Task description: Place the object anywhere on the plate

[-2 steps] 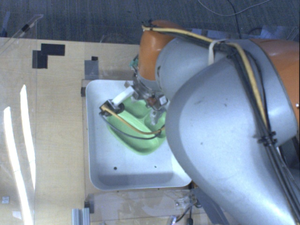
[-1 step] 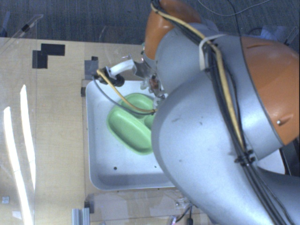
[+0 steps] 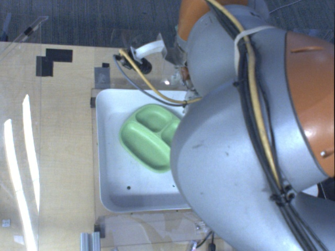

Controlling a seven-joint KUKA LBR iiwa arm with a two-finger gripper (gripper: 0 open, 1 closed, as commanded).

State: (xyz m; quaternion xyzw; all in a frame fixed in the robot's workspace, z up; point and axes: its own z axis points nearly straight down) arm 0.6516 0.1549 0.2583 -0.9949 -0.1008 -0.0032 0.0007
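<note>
A light green plate [image 3: 148,136] with divided compartments lies in the left white bin [image 3: 112,161], toward its middle and back. Its right side is hidden behind the big grey arm [image 3: 241,140], which covers most of the right half of the view. The arm's body blocks the gripper and whatever object lies beyond the plate.
The bin's front wall and left wall stand near the wooden bench top [image 3: 47,156]. Yellow and black cables [image 3: 141,77] loop over the bin's back edge beside a white fitting [image 3: 149,49]. Bare white floor lies in front of the plate.
</note>
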